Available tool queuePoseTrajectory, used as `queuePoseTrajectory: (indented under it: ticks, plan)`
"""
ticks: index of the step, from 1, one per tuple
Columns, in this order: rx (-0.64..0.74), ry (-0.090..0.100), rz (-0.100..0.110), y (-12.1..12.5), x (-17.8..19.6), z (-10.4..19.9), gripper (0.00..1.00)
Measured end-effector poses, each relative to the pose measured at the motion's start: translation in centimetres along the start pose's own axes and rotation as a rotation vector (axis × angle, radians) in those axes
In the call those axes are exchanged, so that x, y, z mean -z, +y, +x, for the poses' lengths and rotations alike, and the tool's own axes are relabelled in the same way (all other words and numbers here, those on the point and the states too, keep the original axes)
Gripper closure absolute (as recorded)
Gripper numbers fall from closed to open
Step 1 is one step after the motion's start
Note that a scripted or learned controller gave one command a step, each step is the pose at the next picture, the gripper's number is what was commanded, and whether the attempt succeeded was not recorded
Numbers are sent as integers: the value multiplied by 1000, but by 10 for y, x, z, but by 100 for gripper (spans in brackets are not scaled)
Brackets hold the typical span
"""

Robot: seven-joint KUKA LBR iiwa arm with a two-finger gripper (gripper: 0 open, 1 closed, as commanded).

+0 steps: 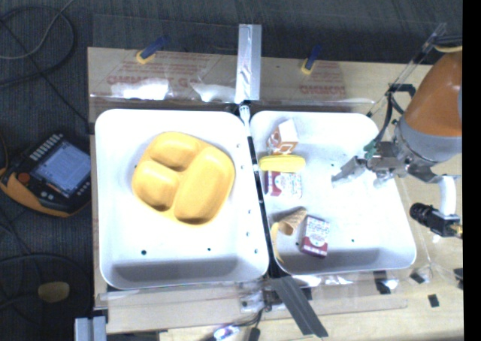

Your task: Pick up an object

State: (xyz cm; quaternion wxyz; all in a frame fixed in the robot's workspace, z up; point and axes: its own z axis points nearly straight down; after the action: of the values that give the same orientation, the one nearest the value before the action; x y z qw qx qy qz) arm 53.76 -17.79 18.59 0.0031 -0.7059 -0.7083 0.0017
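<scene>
Camera view shows you the gripper hovering over the right bin's right side, fingers apart, clamped on nothing. Your nearest objects, a yellow packet and a red carton, lie near the bin's left wall, well apart from it.

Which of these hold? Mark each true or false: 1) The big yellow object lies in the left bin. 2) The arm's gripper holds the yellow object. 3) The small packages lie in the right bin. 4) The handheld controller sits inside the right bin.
1) True: the yellow object lies in the left bin.
2) False: the gripper is over the right bin, nothing visible between its fingers.
3) True: the small packages lie along that bin's left side.
4) False: the controller sits on the floor left of the bench.
</scene>
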Motion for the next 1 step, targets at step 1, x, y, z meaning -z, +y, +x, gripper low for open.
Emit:
queuePoseTrajectory:
  ticks: [1]
  plan:
    - [105, 1, 1, -42, -83, 47, 0]
